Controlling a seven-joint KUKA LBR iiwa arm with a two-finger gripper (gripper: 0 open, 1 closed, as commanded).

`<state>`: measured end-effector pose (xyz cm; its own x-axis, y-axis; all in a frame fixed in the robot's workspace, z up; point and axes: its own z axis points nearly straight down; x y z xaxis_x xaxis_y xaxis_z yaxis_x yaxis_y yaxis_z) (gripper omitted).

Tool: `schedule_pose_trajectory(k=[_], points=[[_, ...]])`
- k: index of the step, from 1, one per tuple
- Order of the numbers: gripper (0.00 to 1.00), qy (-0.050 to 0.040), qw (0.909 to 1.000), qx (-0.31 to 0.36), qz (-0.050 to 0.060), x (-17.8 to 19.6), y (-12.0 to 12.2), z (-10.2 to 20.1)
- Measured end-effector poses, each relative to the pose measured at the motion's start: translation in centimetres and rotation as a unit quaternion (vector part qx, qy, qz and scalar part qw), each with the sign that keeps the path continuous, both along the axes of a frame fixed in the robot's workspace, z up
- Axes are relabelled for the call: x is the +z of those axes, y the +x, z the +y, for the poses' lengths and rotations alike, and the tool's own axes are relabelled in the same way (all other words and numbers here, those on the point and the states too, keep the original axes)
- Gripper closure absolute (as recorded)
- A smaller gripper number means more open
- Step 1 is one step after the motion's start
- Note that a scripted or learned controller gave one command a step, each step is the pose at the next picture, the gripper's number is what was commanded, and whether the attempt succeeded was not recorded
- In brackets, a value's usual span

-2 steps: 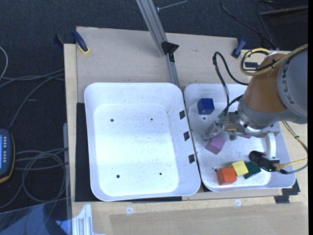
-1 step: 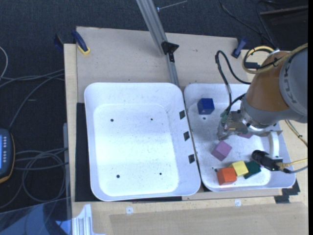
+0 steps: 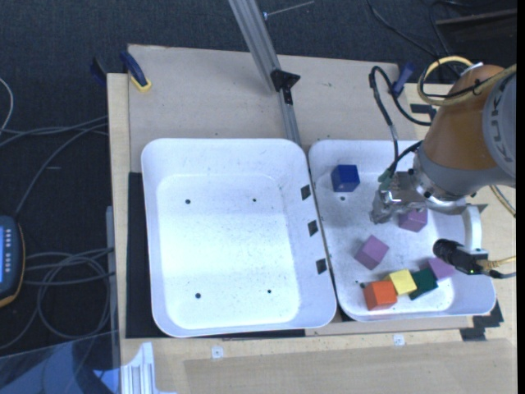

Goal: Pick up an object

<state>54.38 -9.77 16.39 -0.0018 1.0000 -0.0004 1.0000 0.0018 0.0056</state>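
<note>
Gripper [image 3: 392,206] is seen over the right bin [image 3: 328,245], hanging off the grey arm [image 3: 467,138] with its orange band; whether anything is held cannot be told, as the tip is a grey blur. A purple block [image 3: 414,219] sits just beside it on the right, partly covered by the wrist. A blue cube [image 3: 345,177] lies near, up and to the left. A second purple block [image 3: 372,251] lies below the gripper, apart from it. Along the bin's lower edge a row is packed tight: orange cube [image 3: 380,295], yellow cube [image 3: 402,281], green cube [image 3: 424,281], and a third purple block [image 3: 440,267] at the right end. Count: three purple, one each of blue, orange, yellow, green; seven blocks, all in the right bin. Left bin [image 3: 230,158] is white and speckled, one of two bins counted.
</note>
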Motion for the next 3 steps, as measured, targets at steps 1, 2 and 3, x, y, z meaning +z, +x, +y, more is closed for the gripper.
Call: schedule_pose_trajectory(k=[1, 2, 3], points=[[1.0, -0.0004, 1.0, 0.0, 0.0, 4.6, 0.6, -0.5], [1.0, -0.0003, 1.0, 0.0, -0.001, 9.4, 0.8, -0.5], [1.0, 0.0016, 1.0, 0.003, 0.004, 8.1, 1.7, 5.5]])
